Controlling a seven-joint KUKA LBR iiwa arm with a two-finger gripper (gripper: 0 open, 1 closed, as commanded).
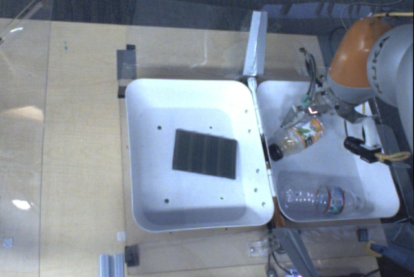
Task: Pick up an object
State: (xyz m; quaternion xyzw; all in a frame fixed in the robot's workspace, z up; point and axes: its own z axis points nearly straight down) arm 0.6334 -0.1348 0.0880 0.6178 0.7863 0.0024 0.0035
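In the right bin (pixel 378 188), a small bottle (pixel 301 136) with an orange-yellow label and a black cap (pixel 276 153) lies tilted, cap toward the divider. My gripper (pixel 304 111) hangs right over the bottle's far end, touching or nearly touching it; the wrist hides the contact. A clear plastic bottle (pixel 320 198) with a green-red label lies on its side along the bin's front wall. In the left bin (pixel 145 107), a dark ribbed rectangular pad (pixel 205 153) lies flat in the middle.
The grey arm with its orange band (pixel 356 52) comes in over the right bin's far right corner. A metal divider bar (pixel 254 52) stands behind the gap between the bins. Wooden bench surface (pixel 65 140) stretches to the left.
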